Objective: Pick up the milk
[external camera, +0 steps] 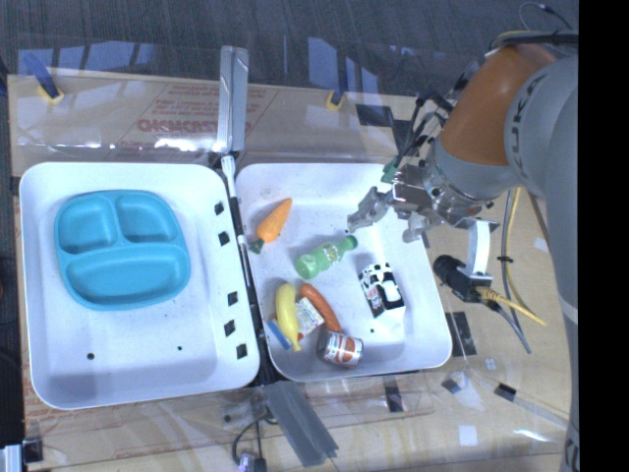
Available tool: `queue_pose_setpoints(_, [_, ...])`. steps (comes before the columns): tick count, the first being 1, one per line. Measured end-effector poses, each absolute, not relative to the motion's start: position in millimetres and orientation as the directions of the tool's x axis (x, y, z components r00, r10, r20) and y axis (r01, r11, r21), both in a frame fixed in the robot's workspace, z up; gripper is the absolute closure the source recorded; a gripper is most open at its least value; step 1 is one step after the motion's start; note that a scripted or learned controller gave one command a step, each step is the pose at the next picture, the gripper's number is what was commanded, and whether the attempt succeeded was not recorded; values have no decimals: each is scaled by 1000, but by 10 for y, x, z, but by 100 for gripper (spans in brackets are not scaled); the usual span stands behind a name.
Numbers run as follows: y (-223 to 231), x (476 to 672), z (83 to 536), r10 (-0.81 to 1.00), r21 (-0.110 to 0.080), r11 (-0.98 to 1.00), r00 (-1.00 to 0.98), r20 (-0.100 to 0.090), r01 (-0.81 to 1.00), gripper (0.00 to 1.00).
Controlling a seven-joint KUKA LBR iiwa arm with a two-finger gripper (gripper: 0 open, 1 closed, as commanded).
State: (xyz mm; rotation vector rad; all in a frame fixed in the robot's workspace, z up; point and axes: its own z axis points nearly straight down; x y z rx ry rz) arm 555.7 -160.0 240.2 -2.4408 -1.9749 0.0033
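Hovering above the right bin (pixel 432 334), the gripper (pixel 385 207) holds nothing; its finger state cannot be determined. The milk (pixel 380 288) lies near the bin's right wall, just beside the green bottle (pixel 326 256). Risk: descent clips the bottle, or the wall blocks one finger.
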Motion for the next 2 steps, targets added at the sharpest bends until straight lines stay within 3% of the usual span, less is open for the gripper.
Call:
queue_pose_setpoints(1, [-1912,5405,1655,980,-6,-198,198,-1,980,0])
queue_pose_setpoints(2, [-2073,5231,1061,999,27,-43,43,-8,999,0])
